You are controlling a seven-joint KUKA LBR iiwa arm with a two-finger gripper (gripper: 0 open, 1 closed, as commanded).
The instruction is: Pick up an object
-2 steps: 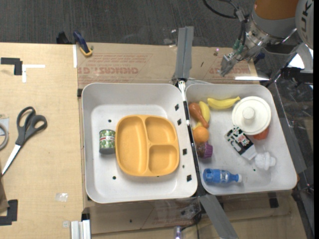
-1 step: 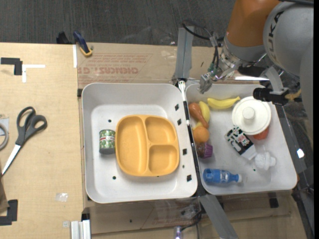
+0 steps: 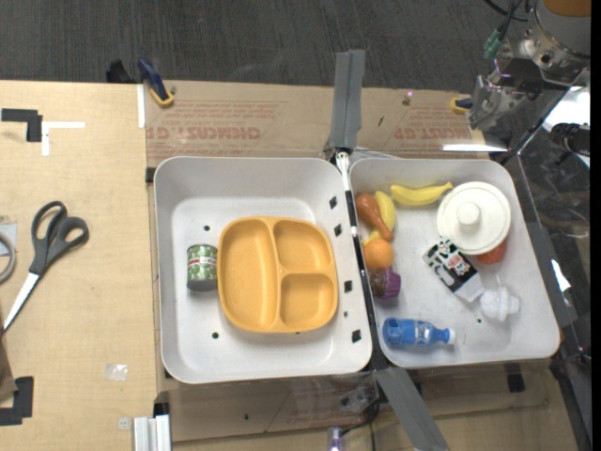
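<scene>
A pale wooden bench (image 3: 75, 346) carries scissors (image 3: 42, 247) at 9 o'clock and cardboard (image 3: 282, 125) under two white bins. At 1 o'clock the gripper (image 3: 498, 92) hangs above the bench beyond the right bin (image 3: 535, 341); whether it is released or clenched cannot be told. The left bin (image 3: 178, 346) holds a yellow divided plate (image 3: 279, 275) with a small can (image 3: 201, 267) touching its 9 o'clock edge. The right bin holds a banana (image 3: 420, 194), an orange fruit (image 3: 377, 254), a white lidded bowl (image 3: 474, 217), a black-and-white carton (image 3: 450, 265) and a blue bottle (image 3: 418, 334) at 6 o'clock.
</scene>
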